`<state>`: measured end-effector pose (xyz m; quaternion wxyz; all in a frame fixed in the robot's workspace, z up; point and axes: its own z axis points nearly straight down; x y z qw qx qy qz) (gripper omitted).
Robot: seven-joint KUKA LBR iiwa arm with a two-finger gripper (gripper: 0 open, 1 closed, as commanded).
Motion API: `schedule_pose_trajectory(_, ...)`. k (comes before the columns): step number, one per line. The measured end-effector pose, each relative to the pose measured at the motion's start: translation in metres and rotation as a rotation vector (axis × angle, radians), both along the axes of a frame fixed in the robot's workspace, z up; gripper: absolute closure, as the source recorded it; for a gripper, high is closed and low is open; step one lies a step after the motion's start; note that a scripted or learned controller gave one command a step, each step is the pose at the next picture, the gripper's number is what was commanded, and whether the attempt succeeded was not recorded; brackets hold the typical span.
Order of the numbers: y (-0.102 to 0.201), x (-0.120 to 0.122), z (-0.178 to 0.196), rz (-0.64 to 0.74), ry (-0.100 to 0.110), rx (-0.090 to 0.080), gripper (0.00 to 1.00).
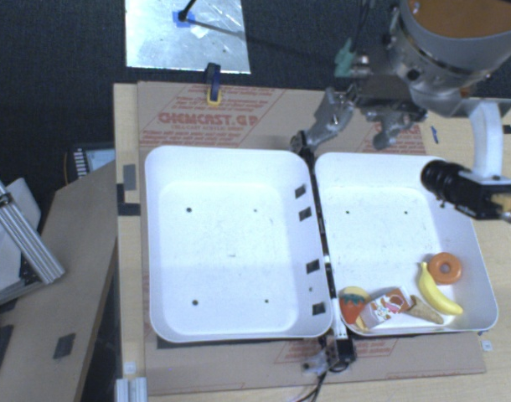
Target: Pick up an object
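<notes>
Several small objects lie along the near edge of the right bin [381, 199]: an orange ring-shaped doughnut [445, 267], a yellow banana [435, 291], a tan wedge [425, 311], a white and red packet [384, 307] and a round orange and red fruit [353, 303]. My gripper [356, 129] hangs above the far rim of the right bin, well away from those objects. Its two grey fingers [327, 125] stand wide apart, open, with nothing between them.
The left bin [167, 224] sits beside the right one, joined by a black hinged divider [316, 224]. A black cylindrical device [455, 186] overhangs the right bin's right side. A shiny metal sheet [187, 19] and a yellow clamp [213, 88] lie beyond the bins.
</notes>
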<state>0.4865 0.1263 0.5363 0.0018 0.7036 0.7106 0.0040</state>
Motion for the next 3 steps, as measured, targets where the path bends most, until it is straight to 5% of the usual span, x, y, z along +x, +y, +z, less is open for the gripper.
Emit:
schedule_pose_trajectory(1, 0.084, -0.001, -0.001, 0.003, 0.006, 0.000, 0.00)
schedule_pose_trajectory(2, 0.109, 0.000, -0.040, -0.003, 0.008, -0.003, 0.00)
schedule_pose_trajectory(3, 0.107, 0.078, 0.000, -0.012, 0.001, -0.001, 0.00)
